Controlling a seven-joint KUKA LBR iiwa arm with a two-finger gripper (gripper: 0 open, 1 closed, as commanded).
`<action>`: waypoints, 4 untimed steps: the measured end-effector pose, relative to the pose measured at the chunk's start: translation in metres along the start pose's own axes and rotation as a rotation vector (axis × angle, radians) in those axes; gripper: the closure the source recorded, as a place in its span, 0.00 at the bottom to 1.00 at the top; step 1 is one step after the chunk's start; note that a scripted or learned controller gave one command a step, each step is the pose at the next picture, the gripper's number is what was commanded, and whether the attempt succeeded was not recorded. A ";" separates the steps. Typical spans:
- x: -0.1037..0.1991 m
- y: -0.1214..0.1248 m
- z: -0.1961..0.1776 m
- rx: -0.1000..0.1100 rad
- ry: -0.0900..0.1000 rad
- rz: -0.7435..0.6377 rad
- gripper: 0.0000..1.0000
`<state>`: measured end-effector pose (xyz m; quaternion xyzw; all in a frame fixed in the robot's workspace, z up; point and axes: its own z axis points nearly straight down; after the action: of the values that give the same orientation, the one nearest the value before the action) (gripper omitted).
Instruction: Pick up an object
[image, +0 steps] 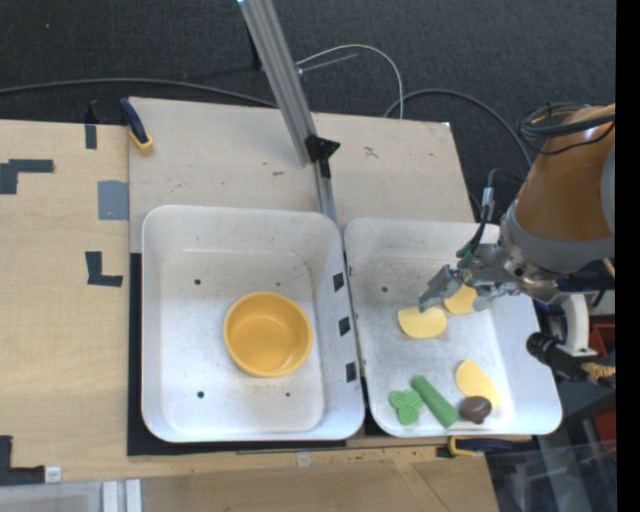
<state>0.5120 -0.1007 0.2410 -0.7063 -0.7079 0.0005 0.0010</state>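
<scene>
In the right bin (385, 262), my gripper (447, 291) hangs low over two flat yellow pieces. The larger yellow piece (422, 322) lies just below and left of the fingertips. A smaller yellow piece (461, 300) sits right under the fingers, partly hidden by them. Near the bin's front lie a green stalk-shaped toy (424, 400), a yellow oval piece (474, 381) and a small brown round piece (475, 408). A yellow bowl (266, 333) stands in the left bin (175, 250).
A grey metal pole (292, 90) slants down from the top to the ridge between the bins. Cables run across the dark floor behind the bench. A blue and yellow clamp (135, 124) sits at the board's far left corner.
</scene>
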 end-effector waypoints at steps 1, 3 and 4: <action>0.000 0.000 0.000 0.000 0.000 0.000 0.00; 0.000 -0.017 0.110 0.007 0.001 0.002 0.00; 0.000 -0.017 0.152 -0.001 -0.001 0.002 0.00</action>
<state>0.4946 -0.1011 0.0888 -0.7071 -0.7071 0.0005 0.0004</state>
